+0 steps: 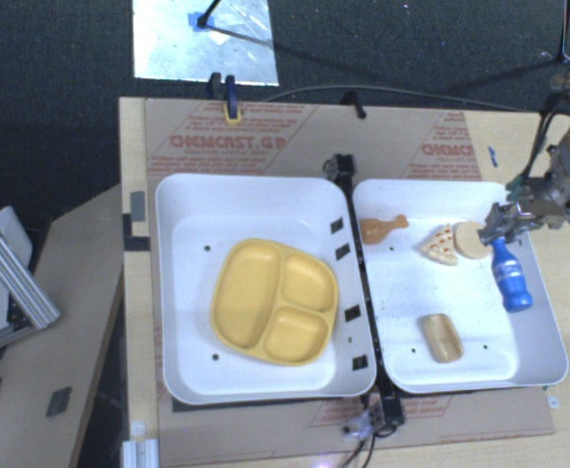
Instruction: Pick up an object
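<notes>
Gripper (504, 220) hangs right over the blue bottle's (511, 276) top, just touching it; finger spread impossible to tell.

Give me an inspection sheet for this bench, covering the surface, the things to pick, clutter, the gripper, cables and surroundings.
Surface: two white bins side by side on a board, left bin, right bin.
Job's things: in the right bin, a drumstick toy, a pizza slice toy, a blue bottle and a tan bread piece.
Clutter: a yellow divided tray lies in the left bin.
Gripper: gripper sits over the right bin's far right, just above the bottle's top; finger state unclear.
Cables: a thin dark cable runs across behind the board.
Surroundings: a silver sheet on the dark floor.
</notes>
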Controlling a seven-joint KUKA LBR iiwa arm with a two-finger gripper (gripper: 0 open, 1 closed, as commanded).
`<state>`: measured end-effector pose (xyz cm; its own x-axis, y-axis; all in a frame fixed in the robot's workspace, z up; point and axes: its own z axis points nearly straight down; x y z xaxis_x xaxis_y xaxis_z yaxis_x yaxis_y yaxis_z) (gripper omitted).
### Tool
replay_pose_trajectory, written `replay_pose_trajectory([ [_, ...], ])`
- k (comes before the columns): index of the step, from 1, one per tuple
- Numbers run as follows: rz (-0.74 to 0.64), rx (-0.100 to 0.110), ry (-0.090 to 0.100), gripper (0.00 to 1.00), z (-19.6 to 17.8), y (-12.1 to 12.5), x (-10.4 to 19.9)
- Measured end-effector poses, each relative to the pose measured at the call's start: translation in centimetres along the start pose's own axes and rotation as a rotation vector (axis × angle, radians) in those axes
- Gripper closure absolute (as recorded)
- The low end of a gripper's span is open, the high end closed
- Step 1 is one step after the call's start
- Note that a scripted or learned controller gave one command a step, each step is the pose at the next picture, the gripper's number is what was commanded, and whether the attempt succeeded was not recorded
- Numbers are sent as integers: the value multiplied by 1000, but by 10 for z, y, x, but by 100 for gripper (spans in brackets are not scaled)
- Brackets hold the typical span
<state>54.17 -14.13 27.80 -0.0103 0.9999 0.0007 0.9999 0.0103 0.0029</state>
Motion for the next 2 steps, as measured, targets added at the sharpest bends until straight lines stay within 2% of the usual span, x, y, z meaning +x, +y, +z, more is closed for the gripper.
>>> replay_pose_trajectory([
  [1, 2, 0, 0, 100, 14, 7, 45],
  [2, 0, 0, 1, 100, 10, 20, 99],
])
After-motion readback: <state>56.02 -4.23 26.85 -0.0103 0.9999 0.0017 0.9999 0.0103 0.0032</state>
